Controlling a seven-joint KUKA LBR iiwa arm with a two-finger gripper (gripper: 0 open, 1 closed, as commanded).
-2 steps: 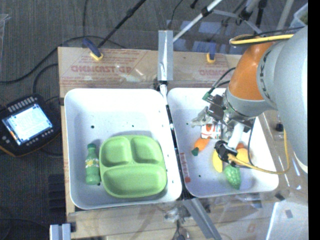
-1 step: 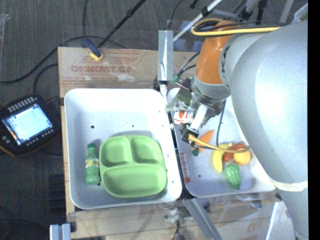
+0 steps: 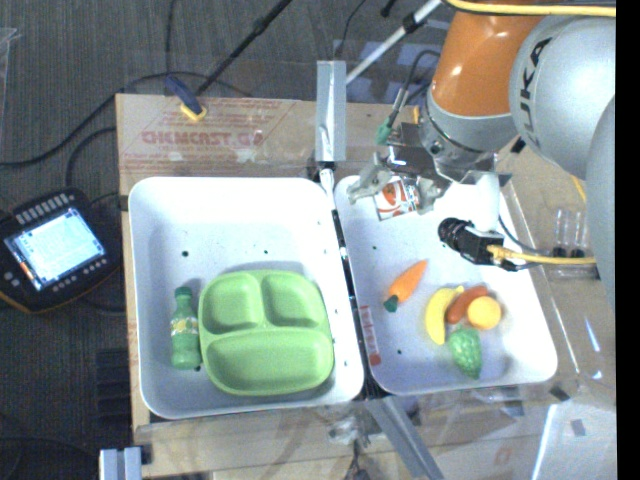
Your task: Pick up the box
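One metal claw hangs over the small orange-white box, grip unclear.

We look down on two white bins side by side on the desk. In the left bin we see a green divided tray with a small green bottle just beside it on its left. In the right bin lie a carrot, a yellow banana, an orange fruit and a green bumpy piece, clustered near the front. The arm reaches over that bin's far end, its gripper directly at an orange and white box; we cannot tell how the jaws stand. A handheld screen lies on the floor at left.
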